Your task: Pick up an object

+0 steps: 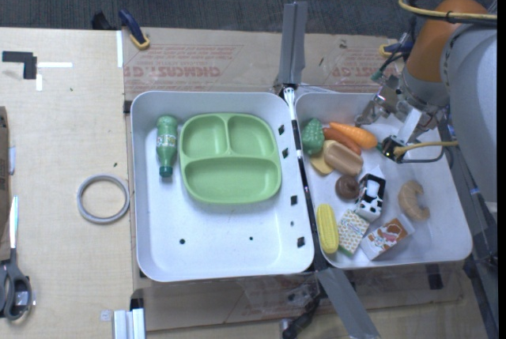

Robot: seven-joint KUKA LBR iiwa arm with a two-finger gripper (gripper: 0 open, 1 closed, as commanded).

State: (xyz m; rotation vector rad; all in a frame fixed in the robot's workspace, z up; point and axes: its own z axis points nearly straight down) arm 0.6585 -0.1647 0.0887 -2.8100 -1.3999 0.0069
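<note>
Whether the jaws point(389, 110) are released or clenched cannot be told as they hang over the right bin point(443, 246) just right of the carrot point(353, 134), with the hot dog point(342, 157) below the carrot and the broccoli point(312, 136) on its left

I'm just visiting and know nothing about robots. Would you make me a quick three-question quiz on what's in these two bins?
1. True or false: the green bottle lies inside the divided green plate.
2. Which bin holds the carrot: A left, B right?
3. Fill in: the corn cob lies near the right bin's ____ edge (front or back).

Key: 1 false, it lies beside the plate; 2 B; 3 front.
</note>
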